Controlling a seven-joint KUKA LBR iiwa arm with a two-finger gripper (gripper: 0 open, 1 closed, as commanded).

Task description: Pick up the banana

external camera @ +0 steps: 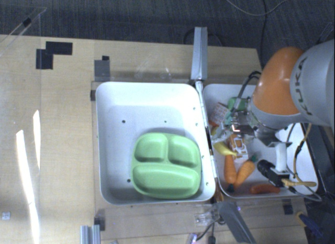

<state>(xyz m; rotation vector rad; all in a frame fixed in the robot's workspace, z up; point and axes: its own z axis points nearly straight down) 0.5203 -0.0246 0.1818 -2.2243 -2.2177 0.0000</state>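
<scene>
The banana (222,148) is a short yellow piece lying in the right bin (312,174), close to its left wall. My gripper (235,128) hangs low in that bin, just above and to the right of the banana, under the grey and orange wrist. A small printed packet (238,145) lies directly below the gripper, touching the banana's right end. Nothing can be seen held.
Two orange carrots (230,168) (244,173) and a red chili (264,189) lie near the right bin's front wall. A pink packet (216,114) and a green item (232,103) sit at its back left. The left bin (112,107) holds a green divided plate (167,165).
</scene>
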